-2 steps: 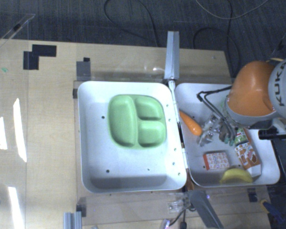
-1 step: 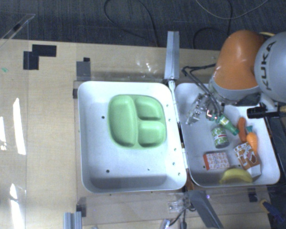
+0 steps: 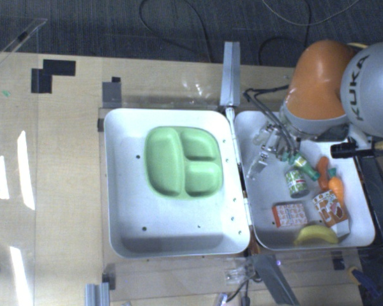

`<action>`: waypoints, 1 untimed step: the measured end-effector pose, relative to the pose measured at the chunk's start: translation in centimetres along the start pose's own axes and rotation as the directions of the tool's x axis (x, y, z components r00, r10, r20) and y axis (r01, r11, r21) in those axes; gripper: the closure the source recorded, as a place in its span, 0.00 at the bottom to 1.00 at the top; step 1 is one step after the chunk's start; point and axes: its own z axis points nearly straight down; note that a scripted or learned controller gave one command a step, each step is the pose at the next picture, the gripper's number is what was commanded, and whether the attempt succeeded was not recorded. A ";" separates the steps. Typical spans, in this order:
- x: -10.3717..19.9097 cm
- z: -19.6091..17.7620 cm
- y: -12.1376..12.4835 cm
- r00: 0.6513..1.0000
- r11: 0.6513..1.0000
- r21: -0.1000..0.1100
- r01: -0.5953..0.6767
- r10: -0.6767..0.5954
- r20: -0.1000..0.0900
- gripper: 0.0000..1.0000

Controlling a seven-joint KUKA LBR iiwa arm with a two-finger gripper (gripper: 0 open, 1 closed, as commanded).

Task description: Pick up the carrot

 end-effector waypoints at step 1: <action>3.2 -2.3 -6.1 0.999 0.999 0.002 -0.055 0.055 -0.002 0.00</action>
